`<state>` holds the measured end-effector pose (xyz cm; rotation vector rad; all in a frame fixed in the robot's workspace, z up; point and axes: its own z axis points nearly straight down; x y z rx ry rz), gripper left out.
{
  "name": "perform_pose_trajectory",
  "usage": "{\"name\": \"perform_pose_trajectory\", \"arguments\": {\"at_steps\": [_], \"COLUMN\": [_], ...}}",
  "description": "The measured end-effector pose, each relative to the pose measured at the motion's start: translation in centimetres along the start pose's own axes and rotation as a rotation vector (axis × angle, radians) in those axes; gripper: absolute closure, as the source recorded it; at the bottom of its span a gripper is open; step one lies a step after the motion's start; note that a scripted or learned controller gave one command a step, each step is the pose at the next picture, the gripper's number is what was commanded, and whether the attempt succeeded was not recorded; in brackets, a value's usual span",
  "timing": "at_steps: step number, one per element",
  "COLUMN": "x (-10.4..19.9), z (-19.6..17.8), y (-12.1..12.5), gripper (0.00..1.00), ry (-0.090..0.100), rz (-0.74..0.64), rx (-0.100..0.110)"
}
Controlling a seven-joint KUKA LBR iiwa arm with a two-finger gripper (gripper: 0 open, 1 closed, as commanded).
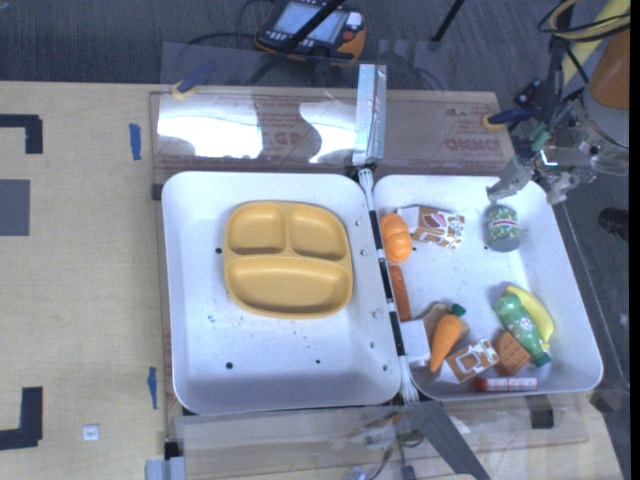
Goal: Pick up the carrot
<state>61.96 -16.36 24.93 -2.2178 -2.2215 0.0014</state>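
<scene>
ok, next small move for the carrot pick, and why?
Probably swing the claw toward the near-left of the right bin, above the carrot. The claw hangs at the bin's far right corner by a small green can, well away from the carrot, which lies tilted against a cracker box.

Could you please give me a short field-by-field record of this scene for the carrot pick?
target: carrot, lying in the right bin near its front left, green top pointing away from the camera
gripper: gripper above the right bin's far right corner, apart from the carrot
nearest to gripper: small green can
beside carrot: snack packet
also in right bin: banana, green bottle
left bin: left bin holds a yellow divided plate
</scene>
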Motion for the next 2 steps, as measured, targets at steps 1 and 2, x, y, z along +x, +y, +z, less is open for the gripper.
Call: {"name": "perform_pose_trajectory", "arguments": {"at_steps": [1, 2], "x": [5.4, 6.3], "z": [7.4, 16.3], "y": [-5.4, -11.1], "gripper": [0.00, 0.00], "ry": [-0.001, 0.000], "rz": [0.016, 0.301], "rx": [-0.002, -0.009]}}
